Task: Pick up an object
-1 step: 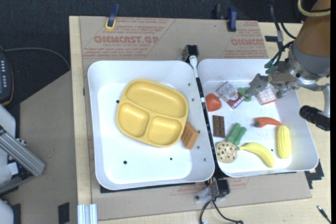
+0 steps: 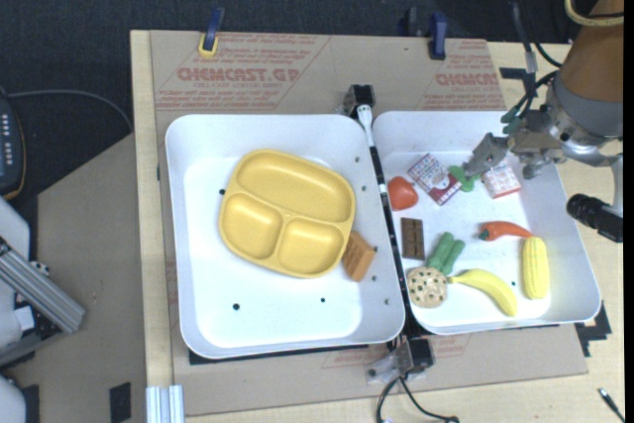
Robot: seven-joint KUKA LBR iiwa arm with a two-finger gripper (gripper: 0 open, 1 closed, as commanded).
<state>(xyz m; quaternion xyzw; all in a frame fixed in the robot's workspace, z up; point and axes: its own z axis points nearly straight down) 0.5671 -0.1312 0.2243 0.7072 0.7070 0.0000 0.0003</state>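
Observation:
My gripper (image 2: 508,163) hangs over the back of the right bin (image 2: 580,248), its grey fingers spread apart with nothing between them. A small red-and-white packet (image 2: 501,181) lies on the bin floor just below the fingertips. Left of it sit a small green piece (image 2: 464,179), a second red-and-white packet (image 2: 432,176) and a red strawberry (image 2: 401,193). Nearer the front lie a red chili (image 2: 505,231), a corn cob (image 2: 535,266), a banana (image 2: 488,288), a cookie (image 2: 427,286), a green vegetable (image 2: 446,253) and a brown bar (image 2: 412,236).
The left bin (image 2: 198,263) holds a yellow divided plate (image 2: 287,213) with a brown cracker (image 2: 359,259) at its right edge. A black rail (image 2: 381,203) runs between the bins. The arm's grey and orange wrist (image 2: 594,74) rises at the right.

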